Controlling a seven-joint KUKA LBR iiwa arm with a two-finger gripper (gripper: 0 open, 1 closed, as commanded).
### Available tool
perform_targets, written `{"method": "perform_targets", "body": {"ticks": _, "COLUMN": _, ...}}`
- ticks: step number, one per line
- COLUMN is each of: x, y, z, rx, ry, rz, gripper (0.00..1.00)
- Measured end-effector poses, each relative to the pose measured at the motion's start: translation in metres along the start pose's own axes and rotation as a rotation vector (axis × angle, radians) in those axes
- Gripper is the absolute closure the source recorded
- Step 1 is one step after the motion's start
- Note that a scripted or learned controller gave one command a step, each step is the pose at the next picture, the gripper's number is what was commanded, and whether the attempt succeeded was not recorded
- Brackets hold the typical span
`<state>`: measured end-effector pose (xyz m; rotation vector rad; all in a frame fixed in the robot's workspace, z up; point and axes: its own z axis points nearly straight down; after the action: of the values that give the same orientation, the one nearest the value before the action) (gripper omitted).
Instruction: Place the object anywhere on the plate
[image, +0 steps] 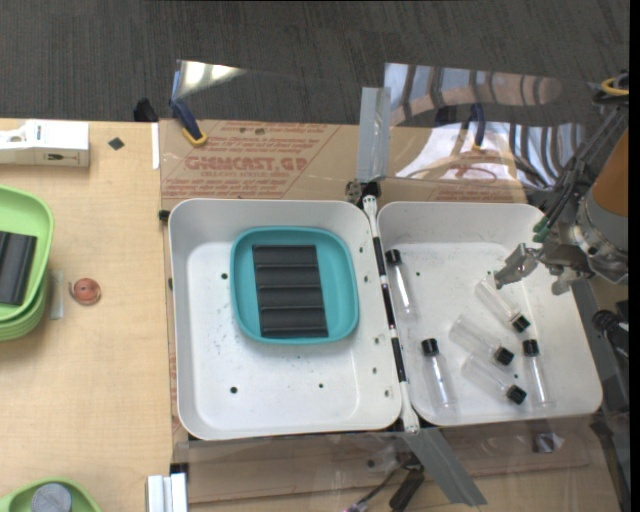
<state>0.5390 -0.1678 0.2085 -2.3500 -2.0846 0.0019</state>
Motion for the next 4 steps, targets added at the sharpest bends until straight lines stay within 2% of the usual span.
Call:
{"method": "perform_targets", "body": {"ticks": 1, "x": -0.013, "y": -0.004, "z": -0.094, "rx": 0.0, "ry": -0.002, "rz": 0.062, "gripper": 0.0}}
{"method": "perform_targets", "body": {"ticks": 2, "x": -0.022, "y": 0.048, "z": -0.157, "rx": 0.002, "ry": -0.002, "rz": 0.231, "gripper": 0.0}}
{"method": "perform_targets", "body": {"ticks": 3, "x": -0.028, "y": 0.087, "z": -0.11, "rx": 0.003, "ry": -0.002, "rz": 0.217, "gripper": 0.0}}
{"method": "perform_targets", "body": {"ticks": 4, "x": -0.013, "y": 0.122, "z": -0.104, "rx": 0.002, "ry": -0.002, "rz": 0.274, "gripper": 0.0}}
